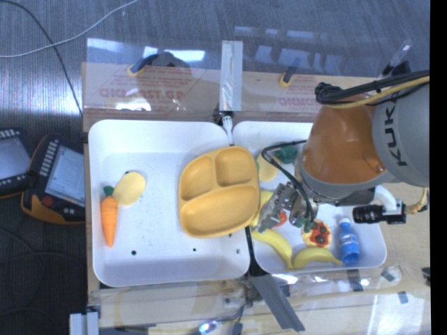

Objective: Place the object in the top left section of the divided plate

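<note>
Arm (349, 152) up close, end effector (283, 211) low in right bin by banana (293, 253); can't tell its state. Plate (218, 190) waits, sections bare. I reckon pick phase; next needs lift, carry left.

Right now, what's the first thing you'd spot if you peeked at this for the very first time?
The big arm with its orange band, reaching in from the right over the right bin, grabs the eye first. Next comes the yellow divided plate, straddling the seam between the two white bins. Then the small things: a carrot in the left bin, and a banana and blue bottle in the right one.
</note>
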You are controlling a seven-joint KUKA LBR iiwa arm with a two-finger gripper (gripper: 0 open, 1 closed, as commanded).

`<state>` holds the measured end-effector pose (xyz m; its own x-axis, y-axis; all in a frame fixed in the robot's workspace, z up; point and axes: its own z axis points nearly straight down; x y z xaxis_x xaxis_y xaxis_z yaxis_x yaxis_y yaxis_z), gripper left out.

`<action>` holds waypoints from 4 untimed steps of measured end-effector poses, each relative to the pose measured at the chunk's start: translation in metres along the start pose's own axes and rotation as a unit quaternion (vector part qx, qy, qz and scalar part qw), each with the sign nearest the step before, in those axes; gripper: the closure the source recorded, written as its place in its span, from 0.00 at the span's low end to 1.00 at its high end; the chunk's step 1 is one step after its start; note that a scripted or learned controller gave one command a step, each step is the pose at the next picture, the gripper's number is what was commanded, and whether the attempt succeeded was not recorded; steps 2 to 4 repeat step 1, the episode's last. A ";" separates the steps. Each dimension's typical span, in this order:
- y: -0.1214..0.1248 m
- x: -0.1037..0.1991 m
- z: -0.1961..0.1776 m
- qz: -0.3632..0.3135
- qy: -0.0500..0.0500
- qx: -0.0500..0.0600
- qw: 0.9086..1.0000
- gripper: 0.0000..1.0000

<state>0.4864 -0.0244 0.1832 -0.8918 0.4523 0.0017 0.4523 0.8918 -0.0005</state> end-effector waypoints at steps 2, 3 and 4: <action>0.000 0.000 0.000 0.000 0.000 0.000 1.000 0.00; 0.000 0.000 0.000 0.000 0.000 0.000 1.000 0.00; 0.000 0.000 0.000 0.000 0.000 0.000 1.000 0.00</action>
